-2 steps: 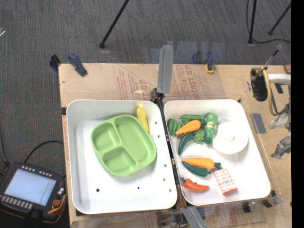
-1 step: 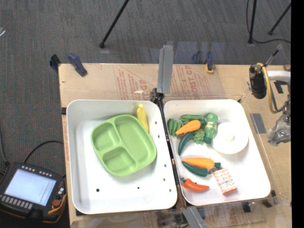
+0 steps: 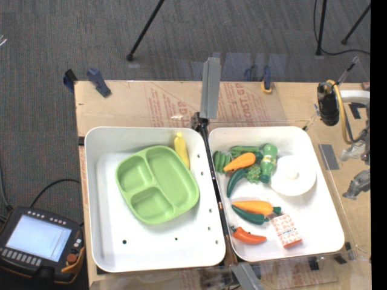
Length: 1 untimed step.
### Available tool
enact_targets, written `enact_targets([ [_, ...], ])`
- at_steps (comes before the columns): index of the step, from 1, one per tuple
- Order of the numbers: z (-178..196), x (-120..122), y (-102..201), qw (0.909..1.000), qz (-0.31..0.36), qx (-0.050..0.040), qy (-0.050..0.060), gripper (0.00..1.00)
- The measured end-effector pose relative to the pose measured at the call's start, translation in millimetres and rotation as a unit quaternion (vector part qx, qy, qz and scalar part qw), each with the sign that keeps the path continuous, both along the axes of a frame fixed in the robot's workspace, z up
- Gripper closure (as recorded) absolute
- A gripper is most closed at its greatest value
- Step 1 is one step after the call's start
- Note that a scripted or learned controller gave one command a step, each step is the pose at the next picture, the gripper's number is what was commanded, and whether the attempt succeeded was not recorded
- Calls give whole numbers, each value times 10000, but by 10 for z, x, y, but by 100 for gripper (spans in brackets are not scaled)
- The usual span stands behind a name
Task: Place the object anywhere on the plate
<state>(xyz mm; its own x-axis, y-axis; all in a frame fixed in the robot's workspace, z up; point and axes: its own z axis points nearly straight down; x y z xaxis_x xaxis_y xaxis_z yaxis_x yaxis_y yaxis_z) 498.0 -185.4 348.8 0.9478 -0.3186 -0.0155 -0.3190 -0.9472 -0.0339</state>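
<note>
The plate (image 3: 157, 184) lies in the left bin (image 3: 106, 246). A yellow item (image 3: 181, 150), possibly a banana, touches its far rim. Claw state: cannot tell.

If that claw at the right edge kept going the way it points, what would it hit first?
Likely the right bin at its rim, then the white disc, though the claw height is unclear.
</note>
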Motion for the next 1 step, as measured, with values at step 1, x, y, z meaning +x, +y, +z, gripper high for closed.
enact_targets([
  [1,82,32,90,9999,92,48,-3,100],
])
